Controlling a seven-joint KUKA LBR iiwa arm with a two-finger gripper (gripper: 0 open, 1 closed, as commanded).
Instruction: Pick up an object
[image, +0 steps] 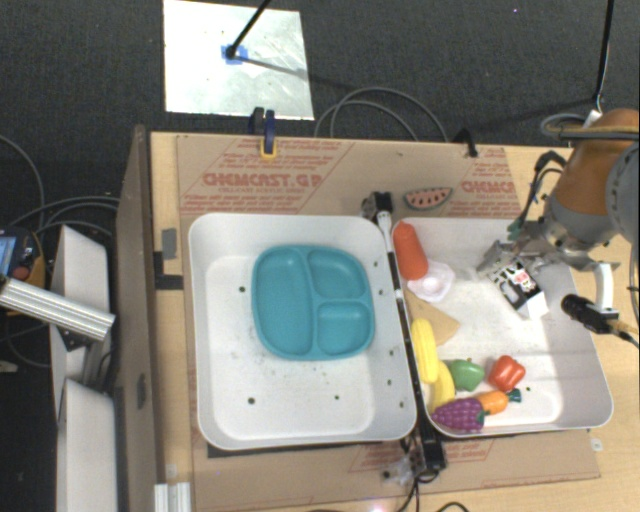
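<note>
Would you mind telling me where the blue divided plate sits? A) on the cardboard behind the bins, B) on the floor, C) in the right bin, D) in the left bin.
D: the blue plate lies flat inside the left bin, away from the toy food in the right bin.

A cluster of plastic toy foods is seen in the right white bin, along its left wall: an orange carrot-like piece near the far-left corner, a yellow banana midway, and purple grapes, a green pepper and a red pepper towards the near edge.
</note>
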